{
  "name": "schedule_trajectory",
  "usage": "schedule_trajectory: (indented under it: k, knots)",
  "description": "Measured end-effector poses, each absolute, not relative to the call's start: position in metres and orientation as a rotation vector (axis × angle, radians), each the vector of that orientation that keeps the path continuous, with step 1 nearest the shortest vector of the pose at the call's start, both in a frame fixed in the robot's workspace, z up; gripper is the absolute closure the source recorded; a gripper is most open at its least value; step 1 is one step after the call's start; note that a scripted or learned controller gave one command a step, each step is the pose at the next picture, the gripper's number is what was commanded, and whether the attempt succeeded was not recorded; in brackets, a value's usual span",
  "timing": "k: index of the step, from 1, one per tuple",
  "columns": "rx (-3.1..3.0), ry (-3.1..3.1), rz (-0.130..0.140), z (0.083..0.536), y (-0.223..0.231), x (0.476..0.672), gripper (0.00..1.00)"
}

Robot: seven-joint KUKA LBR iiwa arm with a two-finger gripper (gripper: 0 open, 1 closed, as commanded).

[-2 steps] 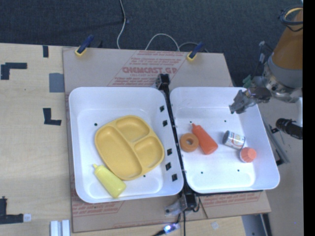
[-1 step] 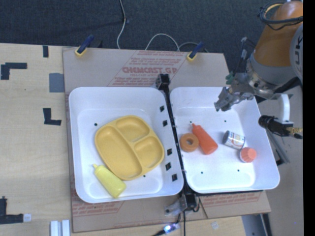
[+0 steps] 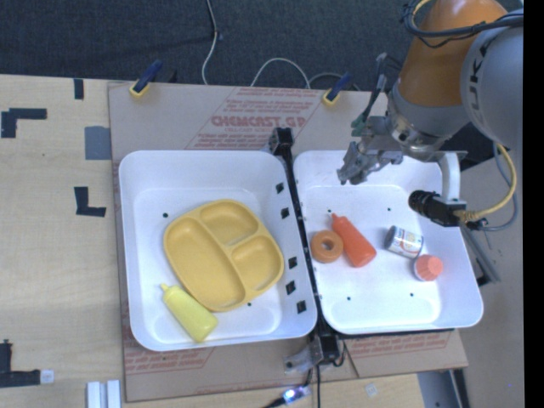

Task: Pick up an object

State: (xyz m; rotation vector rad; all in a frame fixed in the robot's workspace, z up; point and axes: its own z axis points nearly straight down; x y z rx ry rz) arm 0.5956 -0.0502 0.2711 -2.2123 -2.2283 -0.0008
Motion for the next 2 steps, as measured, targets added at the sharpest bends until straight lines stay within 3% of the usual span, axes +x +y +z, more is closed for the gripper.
schedule_trajectory:
  k: [2]
  knots:
    - [-2.212, -2.228, 0.000, 0.255, 0.063, 0.615, 1.00]
